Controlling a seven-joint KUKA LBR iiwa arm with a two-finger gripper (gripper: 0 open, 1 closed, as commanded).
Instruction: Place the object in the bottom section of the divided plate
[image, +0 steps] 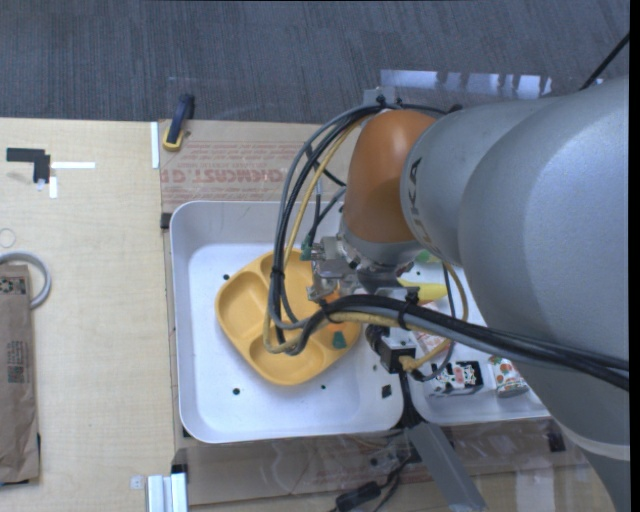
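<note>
I see the wrist and its cable loom hanging over the yellow divided plate (262, 325) in the left bin (200, 330). The gripper (330, 300) is buried under cables; I cannot tell its state. A small green object (339, 340) lies at the plate's right edge, just below the wrist. My judgement: the bottom section lies down-left of it.

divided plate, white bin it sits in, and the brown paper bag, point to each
divided plate (243, 312), camera view, bare left section of the yellow plate
white bin (205, 395), camera view, bare floor near its lower left corner
brown paper bag (17, 370), camera view, middle of the bag at the left edge
</note>
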